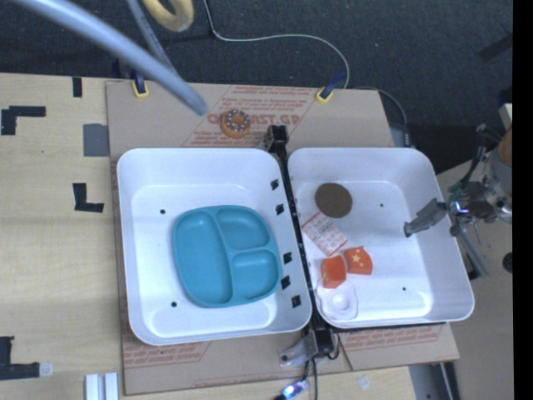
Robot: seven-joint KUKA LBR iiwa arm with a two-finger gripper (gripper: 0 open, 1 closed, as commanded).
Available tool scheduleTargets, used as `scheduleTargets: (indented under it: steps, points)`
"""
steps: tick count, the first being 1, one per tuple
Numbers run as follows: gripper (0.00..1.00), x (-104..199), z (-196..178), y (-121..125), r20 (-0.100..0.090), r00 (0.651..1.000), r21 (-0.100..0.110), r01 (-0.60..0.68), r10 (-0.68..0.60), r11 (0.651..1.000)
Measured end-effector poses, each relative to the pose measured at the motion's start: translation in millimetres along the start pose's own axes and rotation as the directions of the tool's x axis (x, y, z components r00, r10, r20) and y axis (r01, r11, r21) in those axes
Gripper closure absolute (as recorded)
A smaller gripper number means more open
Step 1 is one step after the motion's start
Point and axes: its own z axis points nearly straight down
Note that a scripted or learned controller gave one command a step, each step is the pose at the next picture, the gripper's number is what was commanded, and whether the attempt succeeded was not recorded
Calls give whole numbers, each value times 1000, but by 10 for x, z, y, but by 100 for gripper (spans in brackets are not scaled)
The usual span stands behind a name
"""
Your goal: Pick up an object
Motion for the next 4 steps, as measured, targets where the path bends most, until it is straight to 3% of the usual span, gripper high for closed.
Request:
scheduleTargets:
  steps: [1, 3, 4]
  points:
    - [0, 7, -71, 27, 4, 1000, -12, 5, -5, 1000]
    - [0, -14, 849, -79, 2, 1000, -8, 4, -4, 1000]
    - [0, -10, 1482, -68, 5, 1000, -13, 5, -5, 1000]
